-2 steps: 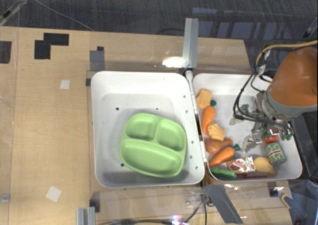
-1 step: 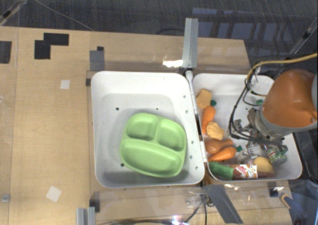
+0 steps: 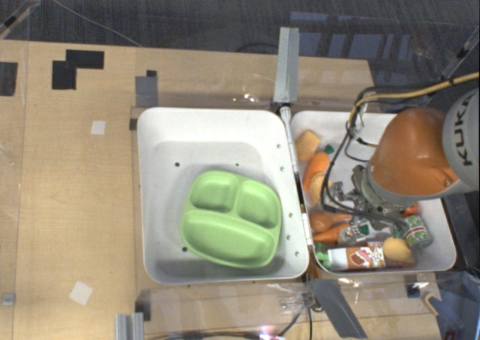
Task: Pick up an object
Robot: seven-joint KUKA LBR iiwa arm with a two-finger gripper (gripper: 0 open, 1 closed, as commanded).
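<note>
Arm: the grey arm with its orange band (image 3: pixel 411 152) is lowered into the right bin (image 3: pixel 448 256) from the right, and much of that bin's middle is covered by it.

End effector: the end effector (image 3: pixel 358 207) is seen low among the clutter, but whether it is open or closed cannot be told, since the wrist and cables hide it from above.

Task objects: candidates for picking are crowded in the right bin; a bottle with a red and white label (image 3: pixel 367 257) is laid along the near wall, orange carrot-like pieces (image 3: pixel 318 168) are piled against the left wall, and a small green can (image 3: pixel 417 233) is tucked near the bottle's far end.

Left bin: a green divided tray (image 3: pixel 232 218) is lying alone in the left bin (image 3: pixel 161 136), well apart from the arm.

Grasp status: nothing can be confirmed as held.

Risk, crowding: because the items are touching or overlapping, two could be pinched at once, or a neighbour could be wedged and dragged up, then dropped.

Risk, shape: the rounded bottle and tapered pieces are judged likely to slip out of a squeeze that is off centre.

Risk, walls: items pressed against the bin walls leave little room to one side, so a wall could be struck.

Risk, cables: the loose cables (image 3: pixel 352 132) above the wrist could be snagged on lift.
</note>
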